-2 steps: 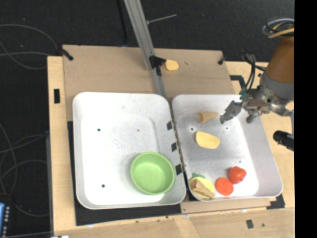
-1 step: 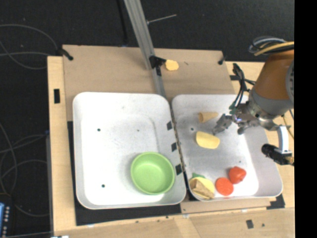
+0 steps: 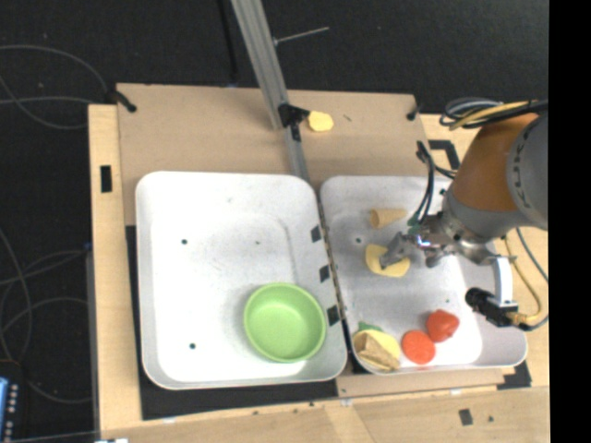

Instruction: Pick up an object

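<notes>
Yellow piece (image 3: pixel 387 262) (part-hidden) beneath jaws (image 3: pixel 399 247)

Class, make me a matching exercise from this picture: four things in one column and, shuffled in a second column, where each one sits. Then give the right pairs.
Things
1. green bowl
2. yellow piece
3. red tomatoes
4. gripper

Places
A. on the brown board above the bins
B. front of the left bin
C. above the yellow fruit in the middle of the right bin
D. front of the right bin

Pairs: 1-B, 2-A, 3-D, 4-C
</notes>
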Tool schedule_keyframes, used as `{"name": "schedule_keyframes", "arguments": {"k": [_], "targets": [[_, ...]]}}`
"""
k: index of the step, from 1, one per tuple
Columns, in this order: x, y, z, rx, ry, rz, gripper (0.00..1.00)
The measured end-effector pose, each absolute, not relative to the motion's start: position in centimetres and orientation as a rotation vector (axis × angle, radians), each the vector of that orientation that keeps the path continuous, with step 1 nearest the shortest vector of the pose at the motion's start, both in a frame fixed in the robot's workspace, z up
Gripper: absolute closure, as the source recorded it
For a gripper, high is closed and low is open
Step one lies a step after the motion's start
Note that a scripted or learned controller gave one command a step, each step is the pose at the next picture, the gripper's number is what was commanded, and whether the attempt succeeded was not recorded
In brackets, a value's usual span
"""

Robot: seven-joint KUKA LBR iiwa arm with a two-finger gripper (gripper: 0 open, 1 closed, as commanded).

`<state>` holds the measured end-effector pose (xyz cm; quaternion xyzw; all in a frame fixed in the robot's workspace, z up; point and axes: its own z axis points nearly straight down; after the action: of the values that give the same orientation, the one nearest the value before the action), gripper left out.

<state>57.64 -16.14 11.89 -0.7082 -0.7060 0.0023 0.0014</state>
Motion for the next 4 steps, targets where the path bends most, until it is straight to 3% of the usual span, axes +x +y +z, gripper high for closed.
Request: {"name": "schedule_keyframes", "arguments": {"k": [1, 3, 4], "targets": [[57.9, -16.2, 13.4, -2.232, -2.214, -0.005, 1.0], [58.7, -15.4, 23.4, -2.22, -2.231, -0.006, 1.0], [59.1, -10.9, 22.9, -2.215, -2.229, -0.002, 1.0]]}}
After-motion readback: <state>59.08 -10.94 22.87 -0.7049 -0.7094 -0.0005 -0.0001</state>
